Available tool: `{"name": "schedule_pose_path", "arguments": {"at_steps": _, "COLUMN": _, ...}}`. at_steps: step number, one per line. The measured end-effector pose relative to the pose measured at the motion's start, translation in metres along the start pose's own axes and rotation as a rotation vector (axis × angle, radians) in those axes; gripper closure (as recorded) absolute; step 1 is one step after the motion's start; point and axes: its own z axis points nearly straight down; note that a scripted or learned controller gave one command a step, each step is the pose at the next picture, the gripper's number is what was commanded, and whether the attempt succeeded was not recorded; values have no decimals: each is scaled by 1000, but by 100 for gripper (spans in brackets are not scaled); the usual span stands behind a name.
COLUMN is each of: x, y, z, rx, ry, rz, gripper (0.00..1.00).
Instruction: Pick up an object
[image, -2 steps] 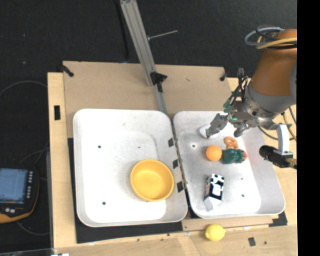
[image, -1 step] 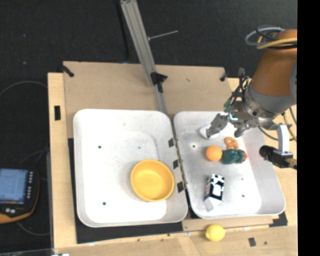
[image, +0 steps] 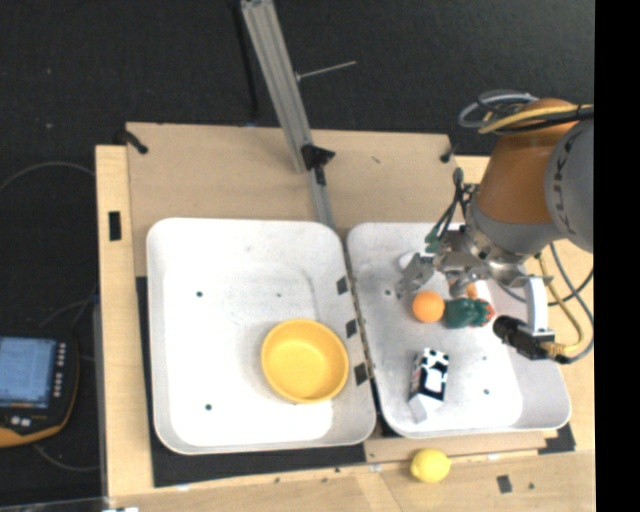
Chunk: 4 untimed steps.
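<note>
My gripper (image: 442, 283) hangs over the upper middle of the right bin (image: 540, 405), below the arm's orange band. It is open: one grey finger (image: 413, 273) points left, the other sits near the green toy. An orange ball (image: 428, 307) lies just below the fingers, not between them. A dark green toy (image: 466, 313) rests against the ball's right side. Lower in the same bin lies a black-and-white box (image: 430, 378). Nothing is held.
A yellow bowl (image: 304, 360) sits in the left bin (image: 200, 270), near its lower right. A yellow lemon (image: 430, 465) lies on the bench in front of the right bin. A grey pole (image: 285, 90) rises behind the bins. Cables hang at the arm's right.
</note>
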Motion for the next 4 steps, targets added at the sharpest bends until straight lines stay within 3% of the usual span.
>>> {"name": "schedule_pose_path", "arguments": {"at_steps": 2, "x": 1, "y": -10, "z": 107, "rx": -3, "ry": -1, "rz": 0, "gripper": 0}}
{"name": "schedule_pose_path", "arguments": {"at_steps": 3, "x": 1, "y": -8, "z": 94, "rx": -9, "ry": 2, "rz": 5, "gripper": 100}}
{"name": "schedule_pose_path", "arguments": {"at_steps": 4, "x": -2, "y": -1, "z": 31, "rx": -14, "ry": 0, "rz": -5, "gripper": 100}}
